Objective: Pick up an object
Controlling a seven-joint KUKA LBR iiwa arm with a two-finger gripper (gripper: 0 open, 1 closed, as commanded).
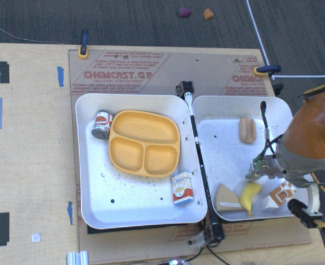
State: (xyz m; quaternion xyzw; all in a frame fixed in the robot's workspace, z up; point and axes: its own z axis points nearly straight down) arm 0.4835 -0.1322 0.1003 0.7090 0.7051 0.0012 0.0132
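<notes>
Arm reaching into the right bin
The tool is hovering just above the banana; its grip is possibly hidden, so I cannot tell.

Glossy yellow plastic tray lies in a smooth white plastic bin.

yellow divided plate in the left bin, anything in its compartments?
Empty. The yellow divided plate lies flat in the left bin and all three compartments show bare yellow; the small can sits outside it, at its left rim.

Yellow divided plate in a white bin — yellow banana, tan bread roll.
</notes>
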